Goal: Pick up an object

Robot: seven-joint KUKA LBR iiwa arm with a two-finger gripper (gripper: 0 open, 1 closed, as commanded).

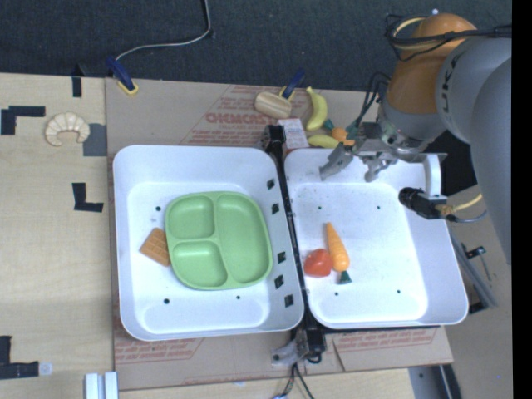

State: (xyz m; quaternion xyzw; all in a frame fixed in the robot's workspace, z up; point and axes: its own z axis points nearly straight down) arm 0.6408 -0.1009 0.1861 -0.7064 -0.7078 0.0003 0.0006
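Carrot [335, 247] beside tomato [317, 263] (touching), tool [357, 165] spread wide, holding nothing, cardboard [224, 116] reading "CHEMCAS".

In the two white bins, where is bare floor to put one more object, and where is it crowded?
Right bin: bare floor right of the carrot and tomato, and between them and the gripper at its far edge. Left bin: crowded; the green plate and orange wedge leave free strips along the near and far walls.

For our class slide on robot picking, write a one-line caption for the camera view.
End effector open above the right white bin holding a plastic carrot and red tomato; green divided plate in the left.
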